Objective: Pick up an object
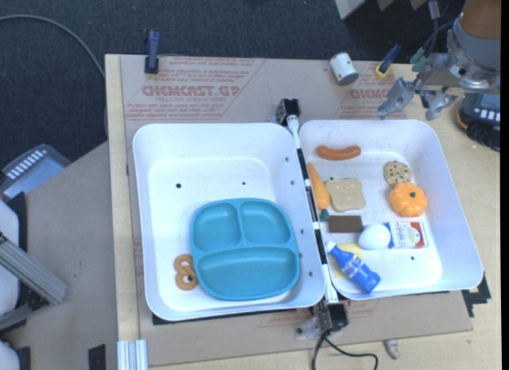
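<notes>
Two bins lie side by side, and the gripper [415, 99] hangs outside the back rim of the right bin [457, 225], with its fingers spread and nothing between them. No object is chosen yet. The sausage [339, 152] lies nearest, just inside that rim, with its long axis along the rim. Around it the floor is bare, so there is room to come down.

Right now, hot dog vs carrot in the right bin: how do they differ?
The hot dog is reddish-brown; the carrot is orange. The hot dog lies crosswise near the bin's far end; the carrot runs lengthwise along the left wall. The carrot looks a bit longer. Both are slim toy foods lying flat.
</notes>
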You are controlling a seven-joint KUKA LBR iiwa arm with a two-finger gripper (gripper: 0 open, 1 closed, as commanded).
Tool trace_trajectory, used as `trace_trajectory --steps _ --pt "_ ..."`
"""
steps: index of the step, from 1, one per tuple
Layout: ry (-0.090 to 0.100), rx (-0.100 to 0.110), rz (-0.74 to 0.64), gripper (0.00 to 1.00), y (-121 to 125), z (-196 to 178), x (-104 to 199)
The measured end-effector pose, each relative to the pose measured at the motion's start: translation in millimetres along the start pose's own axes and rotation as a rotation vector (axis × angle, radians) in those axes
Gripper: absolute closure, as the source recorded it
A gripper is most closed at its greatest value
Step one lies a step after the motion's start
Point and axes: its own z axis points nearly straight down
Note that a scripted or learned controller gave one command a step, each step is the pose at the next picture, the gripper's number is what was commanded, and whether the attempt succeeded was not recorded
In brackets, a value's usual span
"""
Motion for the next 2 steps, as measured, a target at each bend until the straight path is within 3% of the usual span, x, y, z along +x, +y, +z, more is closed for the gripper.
trace_trajectory --steps 1,2 --pt "0.000 0.003 0.001 0.00 -14.9 162.1 -70.6" --pt "0.001 0.001 0.001 0.00 -83.7 193.8 -41.7"
